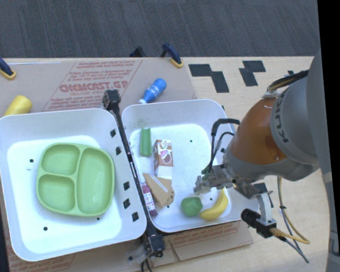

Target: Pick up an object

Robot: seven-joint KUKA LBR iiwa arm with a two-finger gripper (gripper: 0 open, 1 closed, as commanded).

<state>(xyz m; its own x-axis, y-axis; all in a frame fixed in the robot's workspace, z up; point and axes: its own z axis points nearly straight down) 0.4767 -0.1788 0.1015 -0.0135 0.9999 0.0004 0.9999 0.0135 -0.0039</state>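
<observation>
Arm (pixel 276 132) reaching into right bin (pixel 200 109), pincer (pixel 208 183) low just above banana (pixel 216 208) and green apple (pixel 191 206) at bin's near right corner, pincer grip state can't tell, green divided plate (pixel 75 179) in left bin (pixel 10 137).

Bright even light, soft shadows, slightly grainy

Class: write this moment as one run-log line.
arm: over right bin | gripper: above banana, beside green apple | held: nothing seen | left bin: green divided plate
</observation>
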